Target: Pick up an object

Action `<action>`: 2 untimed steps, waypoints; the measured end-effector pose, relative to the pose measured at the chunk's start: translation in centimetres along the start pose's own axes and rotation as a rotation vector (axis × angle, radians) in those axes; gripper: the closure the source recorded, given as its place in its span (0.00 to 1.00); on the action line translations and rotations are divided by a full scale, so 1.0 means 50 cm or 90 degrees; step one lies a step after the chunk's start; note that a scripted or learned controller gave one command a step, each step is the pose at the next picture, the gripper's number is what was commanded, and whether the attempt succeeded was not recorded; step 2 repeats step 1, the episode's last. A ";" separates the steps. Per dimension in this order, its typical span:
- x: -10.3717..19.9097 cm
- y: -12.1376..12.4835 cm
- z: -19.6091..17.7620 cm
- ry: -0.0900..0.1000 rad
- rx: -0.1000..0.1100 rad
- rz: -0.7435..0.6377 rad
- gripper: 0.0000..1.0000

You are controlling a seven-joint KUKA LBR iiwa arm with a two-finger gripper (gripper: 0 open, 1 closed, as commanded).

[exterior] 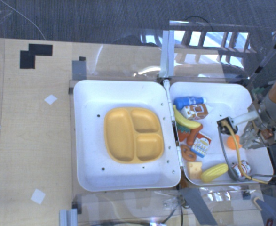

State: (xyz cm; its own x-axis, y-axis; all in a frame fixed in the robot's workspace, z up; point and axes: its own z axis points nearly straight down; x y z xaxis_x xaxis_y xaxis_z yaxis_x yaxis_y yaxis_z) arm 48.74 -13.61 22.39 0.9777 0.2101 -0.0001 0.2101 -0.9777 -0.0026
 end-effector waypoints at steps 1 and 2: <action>0.144 0.087 -0.120 0.004 -0.003 -0.001 1.00; 0.144 0.087 -0.120 0.004 -0.003 -0.001 1.00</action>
